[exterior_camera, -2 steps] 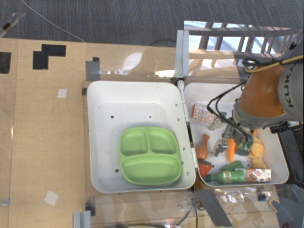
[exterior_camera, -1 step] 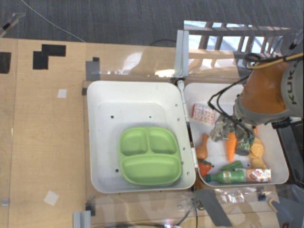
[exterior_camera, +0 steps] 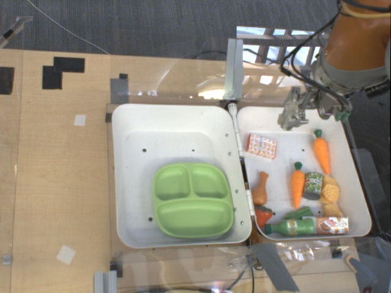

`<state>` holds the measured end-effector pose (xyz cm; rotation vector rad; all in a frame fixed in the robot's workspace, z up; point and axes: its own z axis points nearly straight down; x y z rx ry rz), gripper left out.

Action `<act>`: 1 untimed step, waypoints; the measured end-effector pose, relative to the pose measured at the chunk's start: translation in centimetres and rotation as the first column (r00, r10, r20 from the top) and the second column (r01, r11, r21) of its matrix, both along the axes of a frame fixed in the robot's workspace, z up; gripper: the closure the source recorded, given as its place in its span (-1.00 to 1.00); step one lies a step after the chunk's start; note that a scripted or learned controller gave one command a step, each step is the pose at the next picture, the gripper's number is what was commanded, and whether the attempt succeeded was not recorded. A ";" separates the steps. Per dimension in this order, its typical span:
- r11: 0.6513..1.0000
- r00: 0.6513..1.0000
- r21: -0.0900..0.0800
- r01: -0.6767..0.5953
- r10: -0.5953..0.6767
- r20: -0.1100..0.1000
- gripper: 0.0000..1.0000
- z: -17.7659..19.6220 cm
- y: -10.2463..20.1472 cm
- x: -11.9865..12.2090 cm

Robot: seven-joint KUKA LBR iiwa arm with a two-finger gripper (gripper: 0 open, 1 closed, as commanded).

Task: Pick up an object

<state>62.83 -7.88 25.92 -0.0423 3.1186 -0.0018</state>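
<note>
Starting at the near edge of the right bin, a green bottle with a red-and-white label lies on its side, long axis running left to right along the near wall. At its left end sits a small red item, possibly a toy pepper. Behind these lie a toy chicken drumstick, an upright-pointing toy carrot, a small green can and two tan waffle-textured pieces stacked toward the right wall. Farther back, a second toy carrot lies with its long axis running near to far, green top toward the far wall. A red-and-white packet lies flat toward the left wall.

The gripper hangs over the far part of the right bin, above its floor; nothing is pinched between the fingers, and whether they are spread or pressed together cannot be determined. The nearest candidates are the second carrot, lying near and to the right of the gripper, and the packet, near and to the left. Every object lies nearer the camera than the tool, so the coming move most likely calls for travel toward the near wall, then descent.

The left bin holds a green divided plate. Both bins rest on a light wooden bench; dark grey carpet lies beyond.
</note>
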 end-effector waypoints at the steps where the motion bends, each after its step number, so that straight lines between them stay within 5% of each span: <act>1: 0.977 0.977 -0.005 -0.213 0.213 -0.008 1.00 3.7 -5.7 4.3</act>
